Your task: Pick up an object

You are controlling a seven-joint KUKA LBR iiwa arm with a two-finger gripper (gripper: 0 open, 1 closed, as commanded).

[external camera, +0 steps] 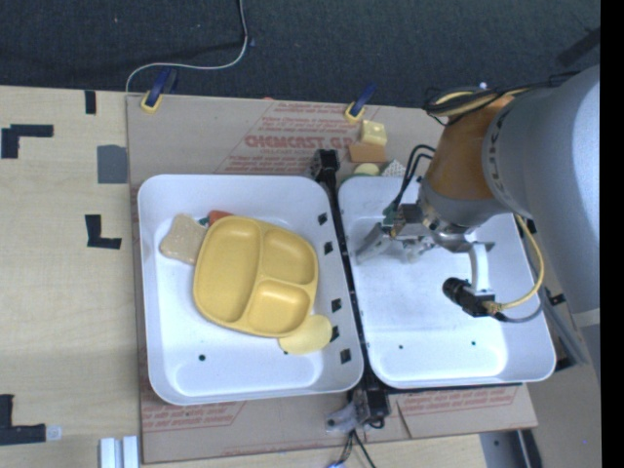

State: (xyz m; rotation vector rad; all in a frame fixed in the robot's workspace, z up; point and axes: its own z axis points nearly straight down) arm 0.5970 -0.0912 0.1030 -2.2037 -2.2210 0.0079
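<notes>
Bins: two shallow white bins side by side on cardboard sheet (244, 135); left bin (161, 359), right bin (526, 359), touching along a black centre divider.
Left bin: yellow compartment plate (255, 273) fills the middle, three sections; tan sponge-like block (180, 239) at its far-left edge, red bit (220, 215) peeking behind plate, pale yellow piece (307, 334) at plate's near-right rim. Open floor along near edge and left wall.
Right bin: floor mostly bare, near half open.
Gripper: (385, 242) low over right bin's far-left area, near divider; fingers can't tell, nothing seen between them.
Arm: grey, orange band, covers bin's far-right corner.
Outside bins: tan block (368, 152), small yellow block (374, 132), pale round item (366, 170) past the far edge.
Writing: red print on cardboard, reads roughly "CHEMCAST".
Clips: two blue, far cardboard edge.
</notes>
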